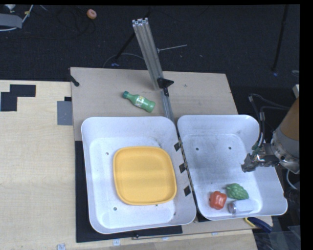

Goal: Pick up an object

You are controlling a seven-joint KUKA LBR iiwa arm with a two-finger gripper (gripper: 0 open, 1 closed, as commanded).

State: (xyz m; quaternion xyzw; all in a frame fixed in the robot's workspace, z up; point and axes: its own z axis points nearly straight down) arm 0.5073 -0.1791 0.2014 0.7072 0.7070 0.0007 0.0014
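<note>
Tool (247, 165) hung over right bin (215, 132), near its right wall — open or closed, could not tell. Green toy (237, 191) and red toy (218, 199) lay at bin's front. Both looked small, light, maybe hard — grab across middle.

A yellow plate (145, 175) is lying flat in the left bin (93, 146). A green bottle (139, 101) is lying on its side on the bench (205, 93), behind this bin. A metal bar (150, 49) is leaning over the bench. An orange ball (91, 13) is sitting on the dark floor (220, 34) far behind.
</note>
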